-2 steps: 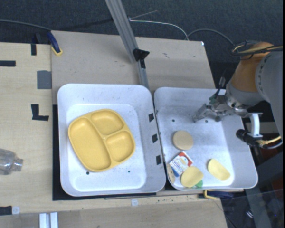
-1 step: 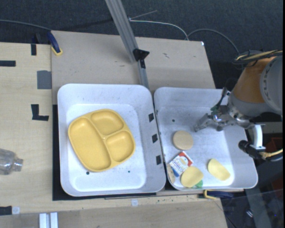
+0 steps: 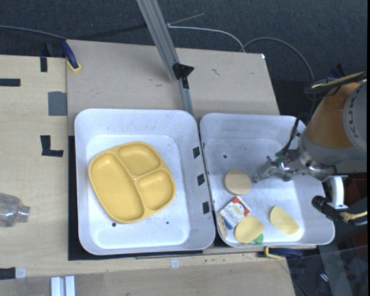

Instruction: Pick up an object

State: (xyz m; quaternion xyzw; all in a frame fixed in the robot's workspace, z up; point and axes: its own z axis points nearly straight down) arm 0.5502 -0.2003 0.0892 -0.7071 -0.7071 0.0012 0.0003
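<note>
Two white bins sit side by side; in the right one, the round tan puck lies at nine o'clock of the gripper, almost touching; I cannot tell its grip state.

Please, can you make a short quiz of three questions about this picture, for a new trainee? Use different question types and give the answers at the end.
1. True or false: the yellow divided plate lies in the right bin.
2. Which thing lies nearest the gripper? A) the round tan disc B) the clear bottle C) the small packet
3. Fill in: the plate has ___ compartments.

Key
1. False; it lies in the left bin.
2. A; the disc is just beside the gripper tip, apart from the two yellow pieces near the front edge.
3. Three.
</note>
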